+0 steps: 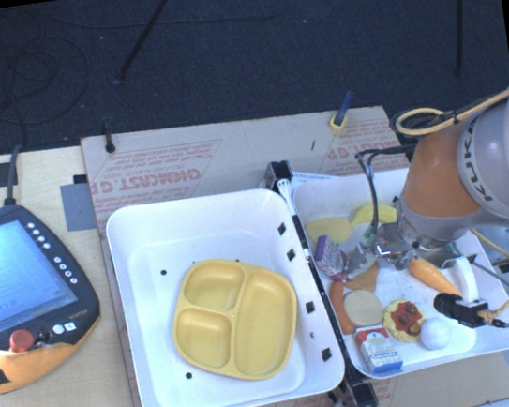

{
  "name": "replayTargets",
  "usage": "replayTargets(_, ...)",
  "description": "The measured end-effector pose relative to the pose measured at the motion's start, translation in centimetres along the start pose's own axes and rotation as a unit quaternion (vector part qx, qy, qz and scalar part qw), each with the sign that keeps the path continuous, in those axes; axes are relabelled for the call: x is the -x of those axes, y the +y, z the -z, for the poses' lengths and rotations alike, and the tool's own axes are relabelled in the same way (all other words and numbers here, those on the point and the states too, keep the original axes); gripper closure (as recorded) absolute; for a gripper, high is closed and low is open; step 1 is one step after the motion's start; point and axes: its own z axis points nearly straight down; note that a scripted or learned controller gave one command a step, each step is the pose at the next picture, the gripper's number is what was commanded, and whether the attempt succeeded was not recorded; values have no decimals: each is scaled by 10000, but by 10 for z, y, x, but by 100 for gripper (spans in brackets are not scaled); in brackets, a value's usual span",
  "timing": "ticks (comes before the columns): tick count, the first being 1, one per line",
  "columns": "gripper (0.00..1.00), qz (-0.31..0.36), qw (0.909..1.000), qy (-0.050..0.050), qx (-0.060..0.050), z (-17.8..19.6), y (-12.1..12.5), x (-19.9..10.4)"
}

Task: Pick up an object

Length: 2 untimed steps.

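The claw [368, 252], its grip state hidden, hovers over the orange carrot [431, 275]: likely light, rigid, best pinched mid-body.

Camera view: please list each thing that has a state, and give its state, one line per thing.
Yellow divided plate: lying flat and upright in the left bin, nothing in its compartments.
Carrot: lying on its side in the right bin.
White ball: resting on the floor of the right bin.
Small carton: lying against the near wall.
Tablet: screen lit.
Hand: low over the right bin.
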Motion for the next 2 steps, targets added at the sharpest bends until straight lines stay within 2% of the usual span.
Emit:
replayTargets(1, 0, 8, 10000, 34, -30, -1, -13, -21)
replayTargets(2, 0, 32, 10000, 59, -50, -2, 23, -38)
